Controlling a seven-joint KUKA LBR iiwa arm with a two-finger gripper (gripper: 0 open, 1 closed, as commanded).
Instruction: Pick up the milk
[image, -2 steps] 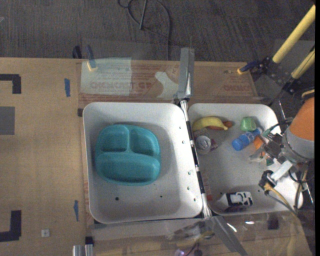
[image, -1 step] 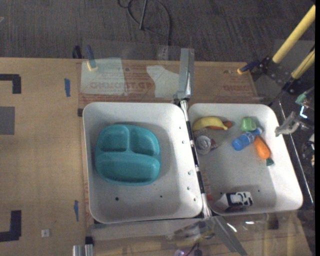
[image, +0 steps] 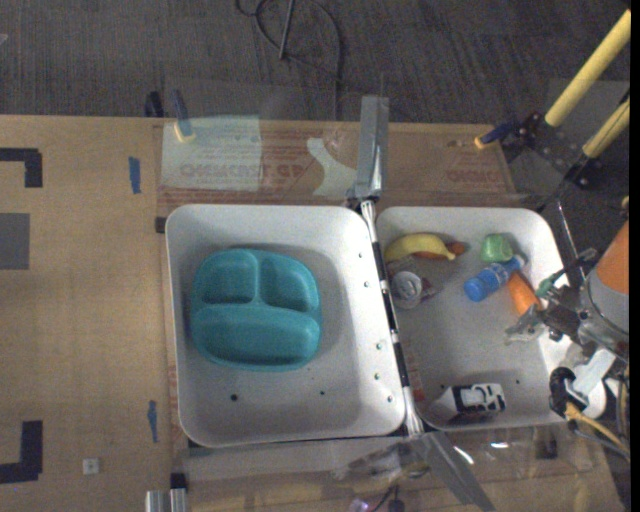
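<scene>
— Where is the milk?

— Pictured: the milk carton, dark with a white label, lies on its side near the front edge of the right bin, apart from the other items.

— And you?

— My gripper hangs at that bin's right rim, beside the orange carrot. Whether my jaws are apart or together, I cannot tell.

— What else is there?

— A banana, a green cup, a blue bottle, a silver can. A teal tray sits in the left bin.
</scene>
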